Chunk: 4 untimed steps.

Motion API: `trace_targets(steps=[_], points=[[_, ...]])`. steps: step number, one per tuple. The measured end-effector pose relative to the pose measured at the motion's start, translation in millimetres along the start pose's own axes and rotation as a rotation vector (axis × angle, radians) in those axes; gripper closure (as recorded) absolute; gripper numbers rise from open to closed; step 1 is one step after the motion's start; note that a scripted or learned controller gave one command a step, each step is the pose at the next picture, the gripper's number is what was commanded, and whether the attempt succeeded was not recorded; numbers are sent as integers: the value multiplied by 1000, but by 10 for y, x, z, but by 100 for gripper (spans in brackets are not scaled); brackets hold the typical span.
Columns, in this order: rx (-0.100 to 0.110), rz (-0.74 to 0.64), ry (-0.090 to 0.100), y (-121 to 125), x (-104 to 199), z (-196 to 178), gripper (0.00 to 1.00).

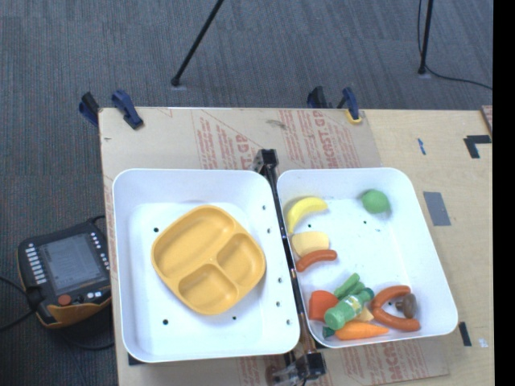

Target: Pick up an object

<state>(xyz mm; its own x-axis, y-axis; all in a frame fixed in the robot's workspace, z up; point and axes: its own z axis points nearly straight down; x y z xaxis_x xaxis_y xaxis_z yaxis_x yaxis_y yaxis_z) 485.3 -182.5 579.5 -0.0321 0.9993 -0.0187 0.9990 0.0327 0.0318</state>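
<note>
In left bin, three-compartment yellow plate.

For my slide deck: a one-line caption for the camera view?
Yellow divided plate in left bin; toy foods, including a banana, in right bin.

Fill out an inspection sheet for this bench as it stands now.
Surface: brown board bench bearing left white bin and right white bin.
Job's things: yellow toy banana, green ball, red sausage, green bottle and orange carrot, all in the right bin.
Clutter: yellow three-compartment plastic plate in the left bin.
Grippers: nothing seen.
Cables: black cord by the pendant.
Surroundings: grey carpet, blue clamps, orange-trimmed teach pendant, black stand legs.
</note>
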Motion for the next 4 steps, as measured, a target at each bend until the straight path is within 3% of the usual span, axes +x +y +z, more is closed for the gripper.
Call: trace_targets(steps=[4], points=[[-26,-28,-12,94,19,-405,100]])
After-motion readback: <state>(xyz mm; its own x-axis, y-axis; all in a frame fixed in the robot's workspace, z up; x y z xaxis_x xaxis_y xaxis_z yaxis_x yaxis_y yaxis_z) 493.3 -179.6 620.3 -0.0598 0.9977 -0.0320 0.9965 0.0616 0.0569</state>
